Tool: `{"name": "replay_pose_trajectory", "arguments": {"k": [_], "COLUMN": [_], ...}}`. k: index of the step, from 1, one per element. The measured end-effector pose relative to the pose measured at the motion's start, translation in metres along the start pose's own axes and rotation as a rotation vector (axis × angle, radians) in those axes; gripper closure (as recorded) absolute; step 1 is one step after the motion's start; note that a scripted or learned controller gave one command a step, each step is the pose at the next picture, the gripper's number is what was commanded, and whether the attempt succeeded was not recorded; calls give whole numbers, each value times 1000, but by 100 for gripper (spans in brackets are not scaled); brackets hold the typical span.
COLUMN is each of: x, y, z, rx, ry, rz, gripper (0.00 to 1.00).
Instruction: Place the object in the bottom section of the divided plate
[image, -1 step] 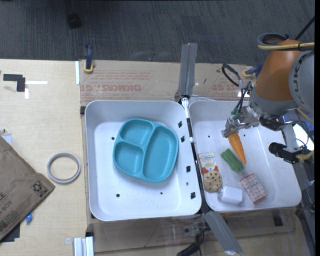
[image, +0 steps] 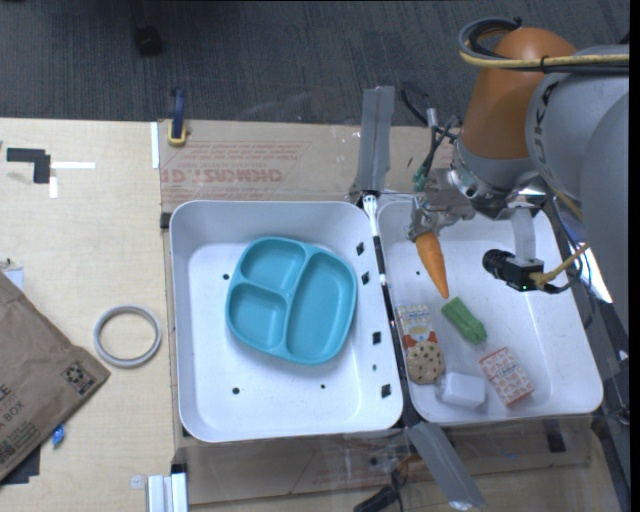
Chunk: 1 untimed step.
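The divided plate (image: 291, 298) lies in the left bin (image: 190, 330), left of the right bin (image: 570, 330). In that right bin the carrot (image: 433, 262) lies nearest the plate's far side, with the gripper (image: 428, 222) at its top end. Nearer the camera lie a block (image: 464, 321), a cookie (image: 424, 363) and small packets (image: 506, 376).
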<state>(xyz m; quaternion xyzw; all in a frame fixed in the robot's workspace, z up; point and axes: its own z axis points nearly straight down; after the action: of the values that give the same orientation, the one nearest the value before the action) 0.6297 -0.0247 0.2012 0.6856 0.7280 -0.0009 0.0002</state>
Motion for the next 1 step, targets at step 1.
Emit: {"name": "replay_pose_trajectory", "arguments": {"k": [1], "x": [104], "y": [-34], "z": [0], "rx": [1], "ry": [0], "rz": [-77], "gripper": [100]}}
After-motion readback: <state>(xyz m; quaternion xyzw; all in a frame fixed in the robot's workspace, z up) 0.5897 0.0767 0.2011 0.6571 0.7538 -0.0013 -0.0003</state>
